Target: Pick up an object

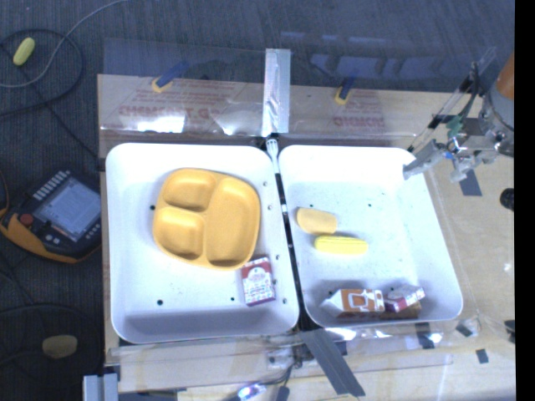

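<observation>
– Fingers (414,167) first: how do they stand?
– Apart, with nothing between them. The two-finger gripper (439,176) hangs over the far right corner of the right white bin (435,224), one finger reaching over the rim and the other just outside it.
– So nothing is picked up. What could it take?
– Nothing marks out one thing. The right bin has three small pieces. A pale orange rounded lump (317,220) lies near the left wall. Just beside it, towards the near side, is a yellow ridged cob-shaped piece (340,245). A flat brown, white and red packet (380,301) lies along the near wall. All three lie well apart from the gripper.
– And the other bin?
– The left white bin (134,249) holds a yellow-orange plastic plate with three compartments (206,215), lying flat in the middle. A small red box with a white label (258,281) lies at its near right corner, close to the wall between the bins. Whether box and plate touch, I cannot tell.
– Anything off the worktop (485,249)?
– A grey and orange handheld pendant (58,215) lies on the dark floor to the left, with cables around it.
</observation>
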You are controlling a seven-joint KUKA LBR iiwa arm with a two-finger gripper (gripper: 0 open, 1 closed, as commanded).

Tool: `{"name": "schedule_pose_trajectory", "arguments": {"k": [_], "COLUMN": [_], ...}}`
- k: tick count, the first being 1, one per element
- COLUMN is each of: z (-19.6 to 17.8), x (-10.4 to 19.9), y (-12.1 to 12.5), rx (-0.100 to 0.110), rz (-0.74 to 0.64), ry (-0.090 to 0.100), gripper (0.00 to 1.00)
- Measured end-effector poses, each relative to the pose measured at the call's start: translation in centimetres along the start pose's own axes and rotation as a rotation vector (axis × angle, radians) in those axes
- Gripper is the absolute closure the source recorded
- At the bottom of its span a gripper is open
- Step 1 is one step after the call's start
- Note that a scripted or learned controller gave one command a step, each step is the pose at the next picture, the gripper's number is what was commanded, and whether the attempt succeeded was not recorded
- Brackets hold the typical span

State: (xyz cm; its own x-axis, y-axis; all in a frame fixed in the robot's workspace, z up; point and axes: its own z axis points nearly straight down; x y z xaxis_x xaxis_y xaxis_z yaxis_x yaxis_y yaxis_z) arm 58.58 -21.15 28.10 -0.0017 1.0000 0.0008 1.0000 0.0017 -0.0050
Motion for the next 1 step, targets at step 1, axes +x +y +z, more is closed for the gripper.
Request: {"name": "schedule_pose_trajectory", "arguments": {"k": [1], "z": [2.11], "x": [4.00], "y": [-0.14], "rx": [0.001], "rz": [0.153], "ry": [0.001], "gripper": [0.00]}}
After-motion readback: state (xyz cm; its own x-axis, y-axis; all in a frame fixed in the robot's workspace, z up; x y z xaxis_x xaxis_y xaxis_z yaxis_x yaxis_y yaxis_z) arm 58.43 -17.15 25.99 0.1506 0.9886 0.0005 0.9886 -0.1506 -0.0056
